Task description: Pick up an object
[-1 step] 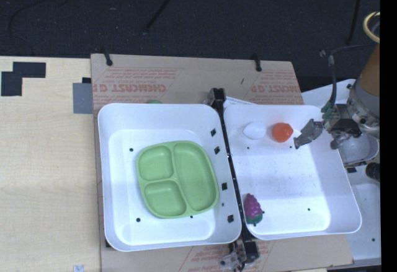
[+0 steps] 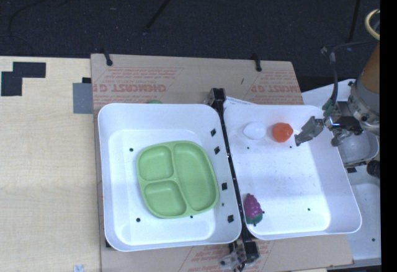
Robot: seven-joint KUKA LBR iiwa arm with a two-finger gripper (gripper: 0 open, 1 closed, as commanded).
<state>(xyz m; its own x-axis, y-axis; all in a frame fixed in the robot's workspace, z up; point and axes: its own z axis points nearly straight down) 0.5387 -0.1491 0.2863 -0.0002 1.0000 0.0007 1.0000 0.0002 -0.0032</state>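
Observation:
The right bin (image 2: 329, 202) holds three small things. An orange-red ball (image 2: 281, 132) lies near its far edge, with a white egg-shaped object (image 2: 254, 131) just to its left. A purple bunch of grapes with a green bit (image 2: 252, 208) rests at the near left corner. My gripper (image 2: 317, 139) hangs over the bin's far right part, a short way right of the ball and not touching it. Its fingers are spread, so it is open, and nothing is between them.
The left bin (image 2: 118, 140) carries a green plate (image 2: 177, 178) with three compartments. A black divider (image 2: 224, 159) runs between the bins. Cardboard (image 2: 186, 78) lies under both. The arm's wrist and cables (image 2: 360, 116) stand past the right bin's right rim.

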